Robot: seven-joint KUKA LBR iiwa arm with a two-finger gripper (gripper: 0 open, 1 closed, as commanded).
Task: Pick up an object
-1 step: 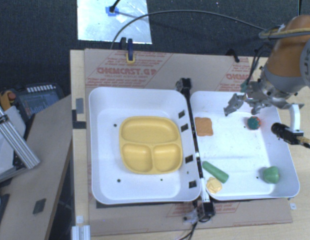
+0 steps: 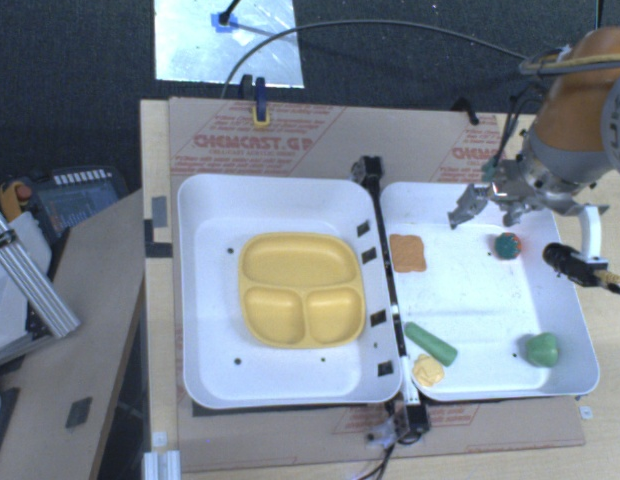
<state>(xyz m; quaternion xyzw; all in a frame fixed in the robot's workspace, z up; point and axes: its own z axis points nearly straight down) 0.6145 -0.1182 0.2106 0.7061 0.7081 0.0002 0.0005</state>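
The brown cardboard sheet (image 2: pixel 320 133) lying under the two white bins bears red printed lettering. Above the left bin the word "CHEMCAST" can be read, followed by letters that look like "GP". Near the sheet's right end, beside the arm, the same red print shows partly, reading "CHEM", the rest hidden.

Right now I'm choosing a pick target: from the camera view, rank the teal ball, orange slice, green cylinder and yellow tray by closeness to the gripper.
1. Teal ball, just below the gripper.
2. Orange slice, by the right bin's left wall.
3. Green cylinder, lower left of that bin.
4. Yellow tray, in the left bin.
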